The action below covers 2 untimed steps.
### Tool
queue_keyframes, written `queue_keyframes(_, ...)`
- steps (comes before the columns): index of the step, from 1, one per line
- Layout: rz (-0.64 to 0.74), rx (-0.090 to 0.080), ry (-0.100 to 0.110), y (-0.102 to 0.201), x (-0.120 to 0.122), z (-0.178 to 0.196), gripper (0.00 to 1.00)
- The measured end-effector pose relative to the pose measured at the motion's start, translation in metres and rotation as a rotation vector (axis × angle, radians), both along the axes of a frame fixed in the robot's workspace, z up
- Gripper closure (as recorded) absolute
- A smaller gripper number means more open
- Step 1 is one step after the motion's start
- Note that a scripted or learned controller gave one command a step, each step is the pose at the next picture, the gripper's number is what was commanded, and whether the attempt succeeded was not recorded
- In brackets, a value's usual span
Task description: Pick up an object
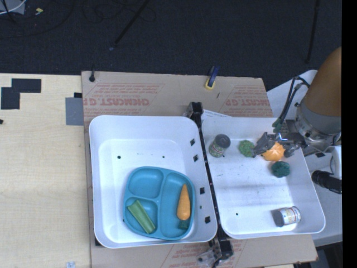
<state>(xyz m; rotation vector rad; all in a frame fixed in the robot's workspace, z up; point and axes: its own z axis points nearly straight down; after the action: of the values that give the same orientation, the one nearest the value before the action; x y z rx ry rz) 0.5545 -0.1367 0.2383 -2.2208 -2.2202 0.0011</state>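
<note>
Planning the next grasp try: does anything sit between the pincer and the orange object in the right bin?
Nothing visible does. The pincer is right at the orange object. The green lump lies just left of it, the dark green piece just below, both beside rather than between.

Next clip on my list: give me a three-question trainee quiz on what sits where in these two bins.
1. True or false: the blue divided tray lies in the bin on the view's left.
2. Which item lies nearest the pincer? A) silver can B) orange object C) green stick
3. Fill in: the carrot-like piece rests in the tray's ____ compartment, by this view.

Key: 1 true. 2 B; whether the pincer grips it cannot be told. 3 right.
</note>
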Motion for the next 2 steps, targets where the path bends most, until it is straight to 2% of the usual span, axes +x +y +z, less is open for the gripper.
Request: queue_keyframes(2,0.0,0.001,0.005,-0.002,-0.001,-0.09,0.0)
